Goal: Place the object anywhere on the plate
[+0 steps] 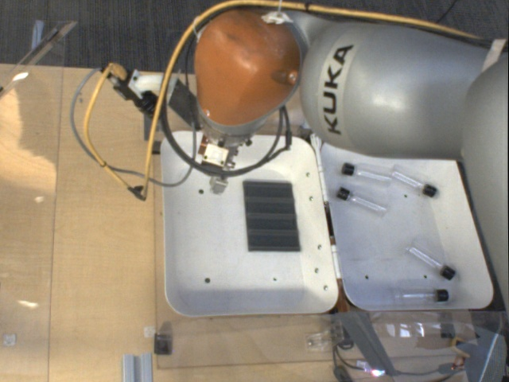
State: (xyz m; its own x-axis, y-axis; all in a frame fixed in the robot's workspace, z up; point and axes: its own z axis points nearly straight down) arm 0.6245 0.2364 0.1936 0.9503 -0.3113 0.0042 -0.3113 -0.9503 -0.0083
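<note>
A dark ribbed rectangular plate (272,215) lies flat in the middle of the left white bin (199,285). Several clear tubes with black caps lie in the right bin (469,293): one tube (362,171) and a second (359,200) near its left wall, and another tube (432,262) at the lower right. My gripper (219,183) hangs over the upper left part of the left bin, just left of the plate's top edge. The orange wrist band (242,70) hides most of it. I see no tube at the gripper.
The grey arm (398,86) crosses above the far side of both bins. A yellow cable (103,134) loops over the wooden bench left of the left bin. Small brackets stand by the bench's front edge.
</note>
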